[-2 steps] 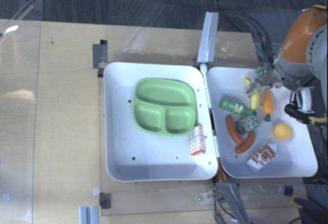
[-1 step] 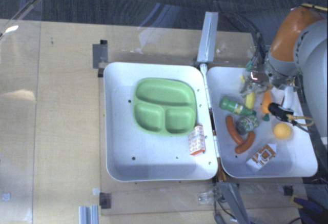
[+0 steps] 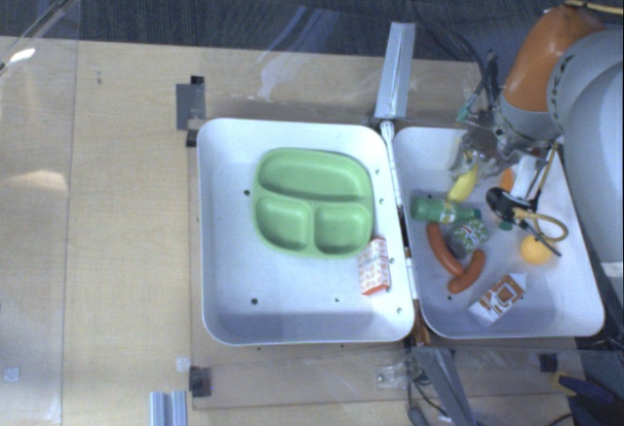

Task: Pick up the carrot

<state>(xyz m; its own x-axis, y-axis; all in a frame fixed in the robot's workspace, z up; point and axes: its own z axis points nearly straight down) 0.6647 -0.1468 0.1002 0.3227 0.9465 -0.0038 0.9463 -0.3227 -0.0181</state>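
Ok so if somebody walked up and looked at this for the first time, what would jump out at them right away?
Probably the green divided tray, large and bright in the middle of the left bin, with a small red and white carton at its lower right corner. Next, the clutter in the right bin: a yellow piece, a green bottle, sausages and an orange ball, with the grey and orange arm reaching over its upper edge.

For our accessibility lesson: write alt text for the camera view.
A grey arm with an orange band reaches into the right bin, among a green bottle, sausages and small cartons. The left bin holds a green divided tray.
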